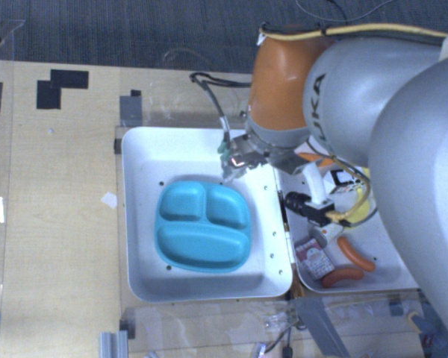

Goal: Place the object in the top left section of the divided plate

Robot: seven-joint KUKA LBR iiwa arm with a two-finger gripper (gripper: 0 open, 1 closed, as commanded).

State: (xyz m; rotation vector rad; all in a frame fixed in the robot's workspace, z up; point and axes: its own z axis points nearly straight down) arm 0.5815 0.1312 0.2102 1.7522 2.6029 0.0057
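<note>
My claw (pixel 231 166) is hovering just beyond the blue divided plate (pixel 204 226); grip state unreadable. My arm (pixel 373 125) is hiding much of the sausages' (pixel 351 263) bin (pixel 388 274).

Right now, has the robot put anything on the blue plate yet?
Not yet. The blue divided plate in the left bin has nothing in any of its sections. The robot's hand is above the plate's far edge, near the top right section, and I can't tell if it carries anything. The toy sausages lie in the right bin. Putting an object in the top left section is left to do.
</note>
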